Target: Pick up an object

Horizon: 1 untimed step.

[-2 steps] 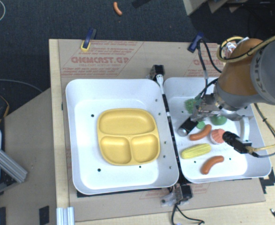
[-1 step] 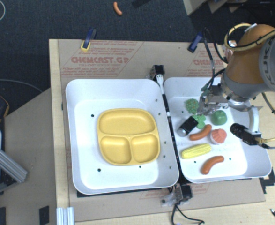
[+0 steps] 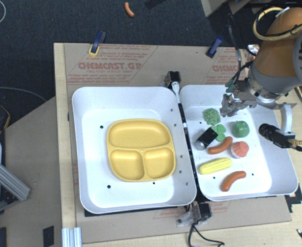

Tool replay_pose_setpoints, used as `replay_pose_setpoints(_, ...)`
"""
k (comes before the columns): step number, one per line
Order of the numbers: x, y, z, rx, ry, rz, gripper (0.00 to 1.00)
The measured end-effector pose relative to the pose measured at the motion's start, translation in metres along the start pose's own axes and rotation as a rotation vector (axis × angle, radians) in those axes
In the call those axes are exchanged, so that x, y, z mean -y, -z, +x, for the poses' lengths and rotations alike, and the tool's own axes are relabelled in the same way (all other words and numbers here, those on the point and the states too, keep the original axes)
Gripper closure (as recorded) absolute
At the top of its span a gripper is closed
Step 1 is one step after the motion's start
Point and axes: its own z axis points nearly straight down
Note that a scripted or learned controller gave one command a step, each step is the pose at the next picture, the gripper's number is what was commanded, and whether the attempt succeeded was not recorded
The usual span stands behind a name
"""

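The right bin [image 3: 279, 176] holds several toy foods. A green broccoli [image 3: 211, 116] lies at its upper left, with a black block [image 3: 207, 137] and a small green piece [image 3: 220, 131] just below it. A round green item [image 3: 240, 129] sits at the centre. Below these are a reddish sausage [image 3: 220, 146], a pink-red berry [image 3: 240, 149], a yellow corn cob [image 3: 215, 165] and a second sausage [image 3: 233, 179]. My gripper [image 3: 232, 106] hangs over the bin's upper part, between the broccoli and the round green item, and I see nothing held in it.
The left bin [image 3: 89, 138] carries a yellow divided plate [image 3: 140, 149]. A black cylinder [image 3: 275, 134] juts in at the right bin's right side. Clamps [image 3: 95, 43] sit on the board's far edge. The grey arm [image 3: 279, 45] rises at the upper right.
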Motion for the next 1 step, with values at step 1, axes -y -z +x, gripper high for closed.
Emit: replay_pose_setpoints(1,-0.0011,0.0186,0.0002,0.000,-0.001,0.003,1.00)
